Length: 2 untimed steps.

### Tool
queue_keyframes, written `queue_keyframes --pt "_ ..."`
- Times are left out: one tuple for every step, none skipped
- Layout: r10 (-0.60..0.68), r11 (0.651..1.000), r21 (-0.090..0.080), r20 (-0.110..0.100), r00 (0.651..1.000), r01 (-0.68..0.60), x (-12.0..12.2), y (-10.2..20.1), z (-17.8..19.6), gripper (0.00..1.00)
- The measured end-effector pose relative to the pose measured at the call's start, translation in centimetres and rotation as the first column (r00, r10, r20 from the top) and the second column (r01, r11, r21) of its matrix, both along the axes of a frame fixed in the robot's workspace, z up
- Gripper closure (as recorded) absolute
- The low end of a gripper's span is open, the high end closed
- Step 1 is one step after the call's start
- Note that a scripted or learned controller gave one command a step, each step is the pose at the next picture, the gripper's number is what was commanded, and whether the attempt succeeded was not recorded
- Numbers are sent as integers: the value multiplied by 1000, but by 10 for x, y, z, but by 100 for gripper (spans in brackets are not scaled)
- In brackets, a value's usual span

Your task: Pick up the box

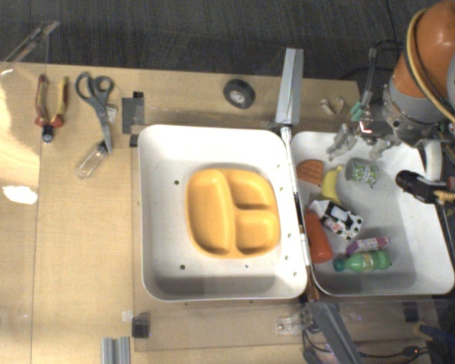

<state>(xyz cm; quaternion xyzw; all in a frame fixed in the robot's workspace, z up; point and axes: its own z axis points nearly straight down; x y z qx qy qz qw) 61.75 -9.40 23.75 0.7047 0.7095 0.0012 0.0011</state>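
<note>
1. Two shallow white bins sit side by side on a wooden worktop (76,226). The left bin (167,271) holds a yellow divided tray (233,210). The right bin (432,271) holds a loose scatter of small things.

2. The box (342,220), small and printed in black and white, lies tilted near the middle of the right bin. A yellow banana-shaped piece (331,182) touches it at 12 o'clock. A red-orange carrot-like piece (317,236) lies just beside it at 8 o'clock. A pink-and-purple item (368,243) and a green bottle (362,262) lie near it at 4 and 5 o'clock.

3. The tool (360,136) hangs over the bin's upper edge, at about 1 o'clock from the box and well apart from it. Its fingers (341,139) appear spread wide with nothing between them.

4. The grey arm with its orange band (440,36) enters from 3 o'clock at the upper right corner, wrist bent so the tool points down toward the bin. A crumpled green-and-white wrapper (362,172) lies just below the tool.

5. To do this step well, I judge the tool should travel toward 7 o'clock until centred over the box. It should turn to span the box's narrower sides, then descend straight, since the crowding banana and carrot pieces could be caught or could nudge the box away.
</note>
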Motion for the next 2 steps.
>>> queue_keyframes --pt "-40 999 0 0 999 40 -71 -39 -66 0" --pt "15 1000 -5 38 999 -14 -54 -24 -122 0"
